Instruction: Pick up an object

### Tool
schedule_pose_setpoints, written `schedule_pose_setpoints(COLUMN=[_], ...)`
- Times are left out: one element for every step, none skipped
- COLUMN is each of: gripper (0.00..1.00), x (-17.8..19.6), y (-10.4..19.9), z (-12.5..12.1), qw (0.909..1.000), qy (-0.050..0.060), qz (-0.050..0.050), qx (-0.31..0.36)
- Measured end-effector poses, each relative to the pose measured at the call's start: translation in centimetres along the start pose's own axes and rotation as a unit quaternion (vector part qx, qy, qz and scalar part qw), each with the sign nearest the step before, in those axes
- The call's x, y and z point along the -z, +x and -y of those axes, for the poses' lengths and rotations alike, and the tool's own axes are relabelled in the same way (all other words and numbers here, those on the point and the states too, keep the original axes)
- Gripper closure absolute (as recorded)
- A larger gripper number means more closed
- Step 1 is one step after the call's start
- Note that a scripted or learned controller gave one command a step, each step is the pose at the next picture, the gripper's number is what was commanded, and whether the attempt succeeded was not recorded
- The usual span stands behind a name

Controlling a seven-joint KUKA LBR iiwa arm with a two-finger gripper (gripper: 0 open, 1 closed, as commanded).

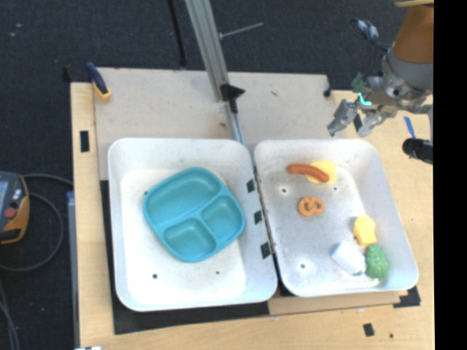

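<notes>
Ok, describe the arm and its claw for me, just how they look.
The arm is a thick round column with an orange band above a grey wrist section. Below it the claw is grey metal with two slim fingers, and a small teal-green spot shows on its body. A thin cable loops near the arm's top.

A: Count, bins: two white bins (117,195), both below and left of the gripper (352,117).

B: Contents?

A: Farther bin: one teal divided plate (193,214), three compartments. Bin nearer the gripper: one hot dog (310,171), one pretzel (311,207), one yellow piece (365,230), one white piece (348,257), one green piece (376,262) (identity of the last three unclear).

B: Loose items total?

A: Five.
</notes>
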State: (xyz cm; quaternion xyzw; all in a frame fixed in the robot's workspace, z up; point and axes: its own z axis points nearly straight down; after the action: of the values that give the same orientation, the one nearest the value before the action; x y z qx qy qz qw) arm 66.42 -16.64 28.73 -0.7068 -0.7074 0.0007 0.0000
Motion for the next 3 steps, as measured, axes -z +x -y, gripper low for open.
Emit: schedule_pose_setpoints(gripper=[0.0,0.0,0.0], x=[0.2,-4.4,-8.7], y=[0.0,-0.1,0.2], z=[-0.1,-0.9,-1.0], qw=[1.0,1.0,1.0], qy=[-0.001,0.0,0.001], qz=[0.0,0.001,0.0], qx=[0.0,0.001,0.002])
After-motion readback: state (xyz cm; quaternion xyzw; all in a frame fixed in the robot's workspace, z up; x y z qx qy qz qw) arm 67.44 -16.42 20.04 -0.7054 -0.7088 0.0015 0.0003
